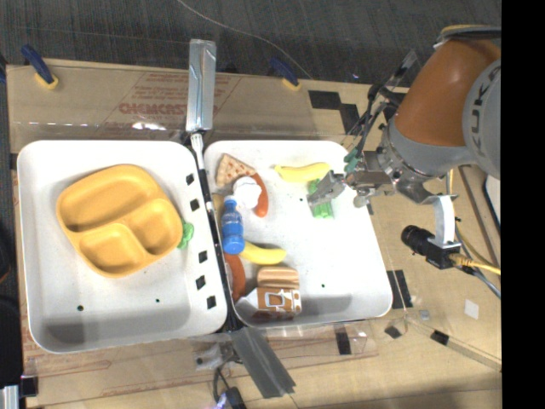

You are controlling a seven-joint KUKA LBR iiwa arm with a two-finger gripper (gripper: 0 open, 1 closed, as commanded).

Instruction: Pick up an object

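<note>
On the surface [477, 331], the tool [326, 191] is seen over the right bin [358, 262], clamped on a green block [323, 209].

Bins [102, 313]: smooth white plastic, slight gloss. Yellow tray [119, 218]: matt plastic. Bench [477, 348]: wood-like, matt. Bottle [232, 228]: glossy blue plastic.

Right bin [375, 271]: open white floor across centre and right-front corner. Left wall crowded: pizza slice [230, 170], blue bottle [232, 227], banana [264, 252], bread box [278, 290]. Second banana [300, 172] near back edge. Left bin [34, 228]: yellow divided tray [119, 218] fills the middle; front strip free.
</note>
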